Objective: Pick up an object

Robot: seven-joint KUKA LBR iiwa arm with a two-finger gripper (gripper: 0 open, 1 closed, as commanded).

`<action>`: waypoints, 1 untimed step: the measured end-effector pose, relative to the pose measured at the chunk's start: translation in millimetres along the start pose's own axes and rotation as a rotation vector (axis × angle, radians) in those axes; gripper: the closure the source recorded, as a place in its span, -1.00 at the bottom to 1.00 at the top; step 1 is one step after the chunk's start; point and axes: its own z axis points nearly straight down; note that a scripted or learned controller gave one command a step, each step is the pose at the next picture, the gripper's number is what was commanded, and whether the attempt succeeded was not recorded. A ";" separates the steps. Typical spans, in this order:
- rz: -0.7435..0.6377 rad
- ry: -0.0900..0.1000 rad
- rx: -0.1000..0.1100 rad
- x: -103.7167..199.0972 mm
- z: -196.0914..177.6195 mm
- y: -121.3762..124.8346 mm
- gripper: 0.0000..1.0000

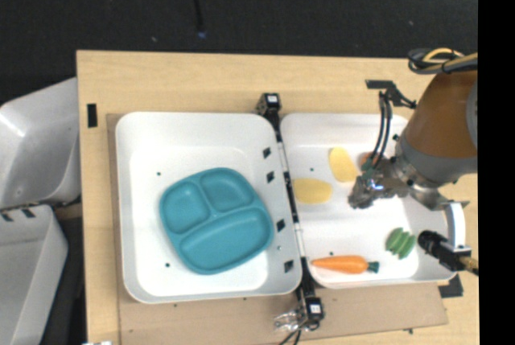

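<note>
Carrot (344, 264), orange with green top, lies in right bin (322, 130); gripper (366, 195) jaw state unclear, possibly blurred

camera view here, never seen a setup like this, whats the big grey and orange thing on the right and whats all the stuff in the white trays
That is a robot arm, reaching in from the right. The picture comes from one camera fixed above the bench, looking down at a slant. At the arm's end is its gripper, the part meant to grab things; it hangs over the right bin, and I can't tell whether it holds anything. In that bin lie two yellow pieces, a toy carrot and a small green piece. The left bin holds a blue divided plate. Both bins sit on a wooden bench.
</note>
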 end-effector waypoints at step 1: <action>-0.003 0.002 0.000 62.3 -7.3 -5.4 1.00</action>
